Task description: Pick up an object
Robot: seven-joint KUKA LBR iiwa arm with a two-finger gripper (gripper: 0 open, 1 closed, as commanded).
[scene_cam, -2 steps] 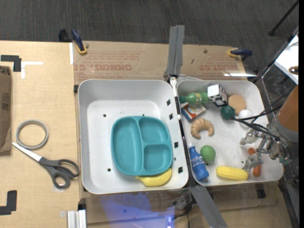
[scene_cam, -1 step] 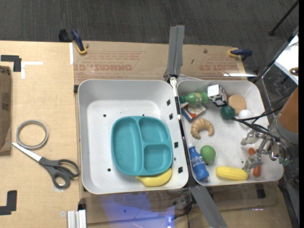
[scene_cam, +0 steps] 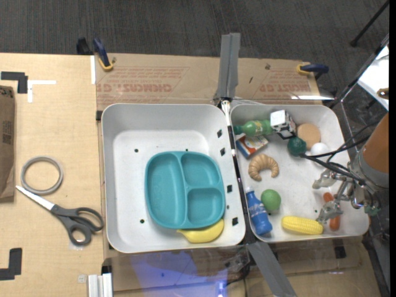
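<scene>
I am reaching in from the right, my grey arm with its orange band (scene_cam: 378,153) leaning over the right rim of the right-hand shallow white bin (scene_cam: 342,124), with my claw (scene_cam: 334,206) hanging low in that bin's near right corner. Its metal fingers (scene_cam: 329,214) are pointing down and sitting slightly apart, closing on nothing that I can make out; small orange pieces (scene_cam: 335,223) are lying just beside the tips, and whether they are touching is unclear.

The yellow plastic corn cob (scene_cam: 302,226) is lying along the near wall, just left of my claw. A green ball (scene_cam: 270,198) and a blue bottle with a red label (scene_cam: 257,211) are sitting further left, the bottle hugging the divider between the bins. A tan croissant toy (scene_cam: 264,165) is resting mid-bin, with bare white floor running between it and my claw. Along the far wall a green bottle (scene_cam: 255,128), a small white and black toy (scene_cam: 281,122), a tan round bun (scene_cam: 308,133), a dark teal ball (scene_cam: 296,145) and a white ball (scene_cam: 318,148) are crowding together.

The left-hand white bin (scene_cam: 117,166) is carrying a teal divided plastic plate (scene_cam: 184,189) with a yellow banana (scene_cam: 204,232) peeking from under its near edge. On the wooden tabletop (scene_cam: 49,129) to the left, grey-handled scissors (scene_cam: 62,212) and a roll of tape (scene_cam: 42,174) are lying well apart from the bins.
</scene>
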